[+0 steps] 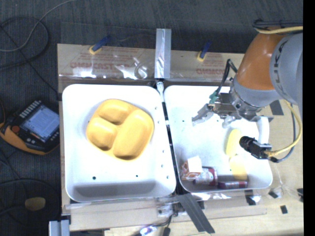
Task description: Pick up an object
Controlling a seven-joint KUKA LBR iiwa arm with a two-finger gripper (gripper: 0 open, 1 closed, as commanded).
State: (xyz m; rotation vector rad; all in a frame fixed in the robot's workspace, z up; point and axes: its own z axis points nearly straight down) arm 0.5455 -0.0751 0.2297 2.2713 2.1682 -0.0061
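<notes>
one tool (211, 116), fingers spread and holding nothing, hangs over the right bin (179, 132); one small bottle (224, 182) lies lengthwise along its near wall, one yellow cushion (119, 128) fills the left bin (74, 146).

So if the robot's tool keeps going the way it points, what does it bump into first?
Probably the bare white floor of the right bin. The tool points down and left, clear of the yellow piece. Depth is hard to judge from above.
</notes>
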